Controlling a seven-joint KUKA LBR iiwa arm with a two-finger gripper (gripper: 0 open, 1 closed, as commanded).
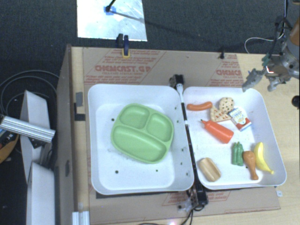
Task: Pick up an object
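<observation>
cardboard-lined bench point(140, 64), tool point(263, 80) spread open above right bin point(269, 121), holding nothing

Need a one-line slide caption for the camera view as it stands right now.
Pincer open above the right bin's far corner; toy foods lie in that bin, green tray in the left bin.

A dark carpeted floor point(37, 27) fills the upper part of the frame. On it, at upper centre, lies a shiny silver sheet point(111, 12). The wooden bench point(281, 125) sits below, covered by a brown cardboard sheet point(140, 64) printed with red lettering. At the left edge, black cables point(18, 86) loop over the floor beside a metal rail point(27, 128) and white panels point(40, 186).
</observation>
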